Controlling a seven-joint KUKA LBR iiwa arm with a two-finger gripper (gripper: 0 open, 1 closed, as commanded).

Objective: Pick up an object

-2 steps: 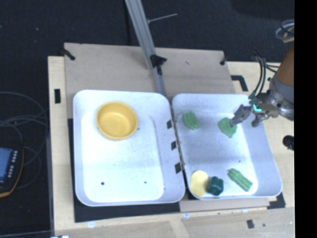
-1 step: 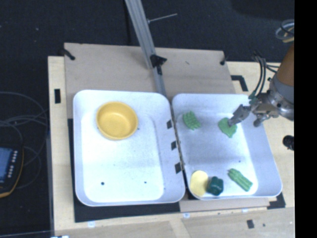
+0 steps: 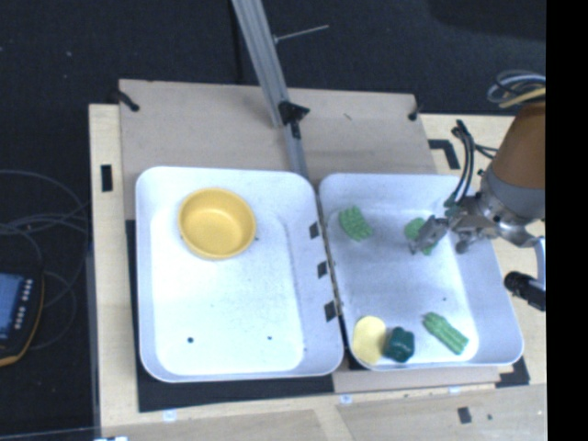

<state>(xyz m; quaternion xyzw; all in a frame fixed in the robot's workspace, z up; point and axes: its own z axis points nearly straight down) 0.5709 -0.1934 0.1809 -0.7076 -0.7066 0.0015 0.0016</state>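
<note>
Green object (image 3: 419, 232) at end effector (image 3: 437, 235), rt bin (image 3: 386, 283); no legible labels.

The two white bins (image 3: 230, 338) look like smooth plastic with a soft shine. The yellow bowl (image 3: 217, 222) looks like smooth, shiny plastic. The worktop (image 3: 220, 122) looks like pale, flat wood with a dull top. The long pole (image 3: 262, 49) looks like grey metal.
</note>
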